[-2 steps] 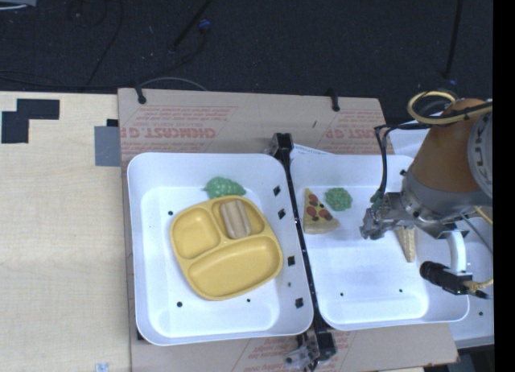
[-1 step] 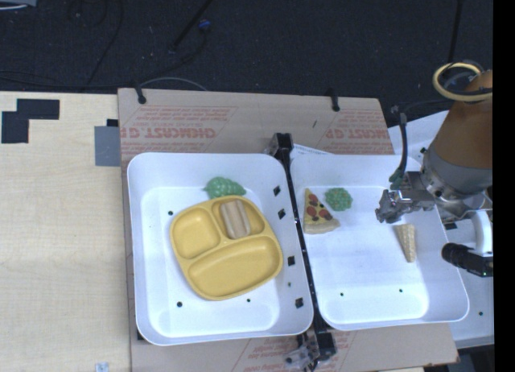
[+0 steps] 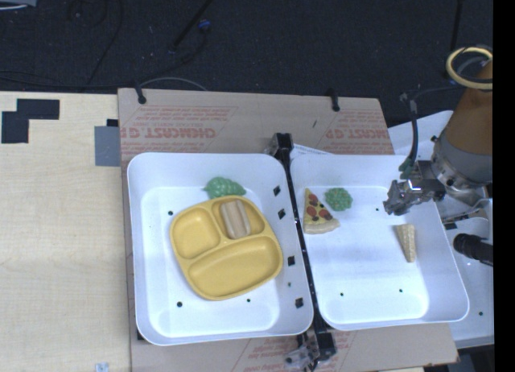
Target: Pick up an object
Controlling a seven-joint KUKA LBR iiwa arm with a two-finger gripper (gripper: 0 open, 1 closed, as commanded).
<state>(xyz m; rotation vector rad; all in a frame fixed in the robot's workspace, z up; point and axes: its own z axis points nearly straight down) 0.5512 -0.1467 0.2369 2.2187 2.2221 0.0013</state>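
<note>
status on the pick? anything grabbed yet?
Done: the arm has reached into the right bin, with the gripper near its upper right area. In hand: nothing visible between its fingers. The cone lies on the bin floor just below the gripper; the pizza slice and green piece lie further left. Left: descending onto an object, closing on it and lifting.

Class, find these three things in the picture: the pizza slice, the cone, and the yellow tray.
pizza slice (image 3: 319, 213), camera view, on its topped middle.
cone (image 3: 407, 241), camera view, on the middle of its body.
yellow tray (image 3: 233, 270), camera view, on the bare floor of its large compartment.
</note>
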